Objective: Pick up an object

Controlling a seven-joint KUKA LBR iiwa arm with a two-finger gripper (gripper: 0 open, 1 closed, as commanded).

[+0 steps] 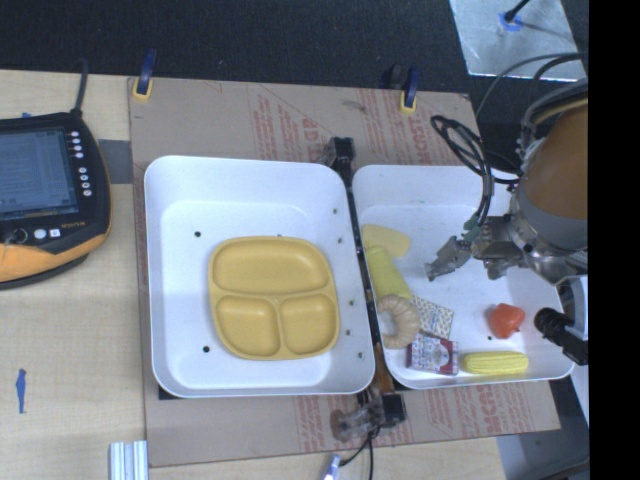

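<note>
The right white bin (420,190) holds several small objects. Along its left wall lie a pale yellow piece (386,239) and a yellow-green cylinder (389,274). Below them sit a beige ring-shaped toy (398,321), a patterned flat packet (434,315) and a red-and-white packet (430,354). A yellow corn-like piece (497,364) lies along the front wall, with a red object (506,319) above it. My gripper (446,261) hangs over the middle of this bin, pointing left, right of the cylinder, with nothing seen in it.
The left white bin (170,268) holds a yellow divided plate (272,296). A tablet pendant (45,193) lies on the bench at far left. Black cables (470,153) loop over the right bin's back edge. Clamps hold the cardboard underlay at the back.
</note>
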